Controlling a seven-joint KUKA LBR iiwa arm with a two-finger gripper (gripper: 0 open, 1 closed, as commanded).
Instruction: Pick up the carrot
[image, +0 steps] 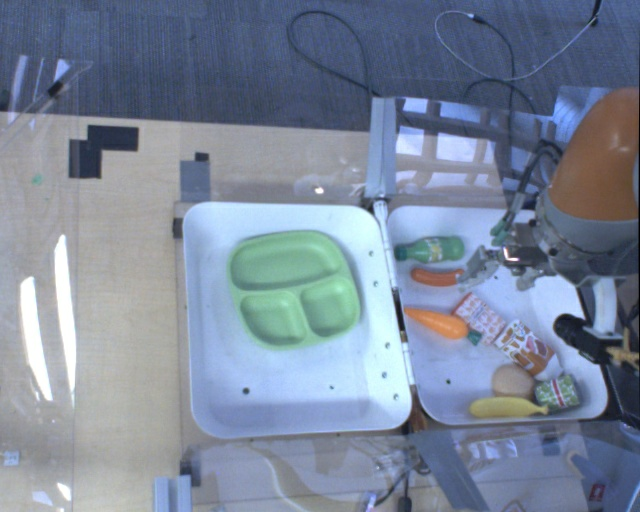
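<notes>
The carrot (437, 322) is orange with a green stub at its right end. It lies flat in the left half of the right bin (440, 395), pointing left. My gripper (478, 266) hangs over the same bin, up and to the right of the carrot and apart from it. Its tip sits close to the right end of a red-orange sausage-shaped item (436, 277). Nothing shows held in it.
A green bottle (430, 249) lies at the back of the right bin. A colourful carton (506, 337) lies just right of the carrot, with a tan ball (512, 380), a banana (505, 407) and a green can (558, 392) near the front. The left bin (210, 380) holds a green divided plate (295, 288).
</notes>
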